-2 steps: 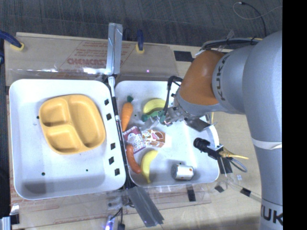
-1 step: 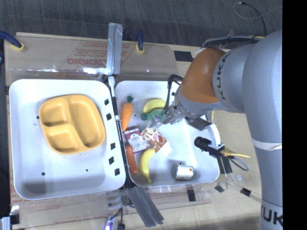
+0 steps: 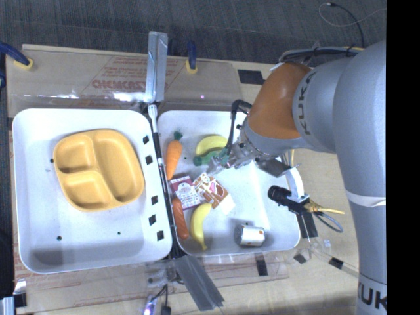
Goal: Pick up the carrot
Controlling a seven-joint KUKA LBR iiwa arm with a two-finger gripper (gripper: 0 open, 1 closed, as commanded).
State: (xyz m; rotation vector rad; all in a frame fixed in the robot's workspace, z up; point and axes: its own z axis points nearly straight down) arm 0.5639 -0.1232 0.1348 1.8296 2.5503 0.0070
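The smooth tapered carrot (image 3: 173,158) lies along the right bin's (image 3: 279,238) left wall, green top up. The gripper (image 3: 220,163) hangs near a curved banana (image 3: 211,145); whether it is spread, I cannot tell

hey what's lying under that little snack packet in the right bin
The snack packet lies across the upper end of an orange sausage-like piece and touches a banana. The packet covers whatever else is beneath it.
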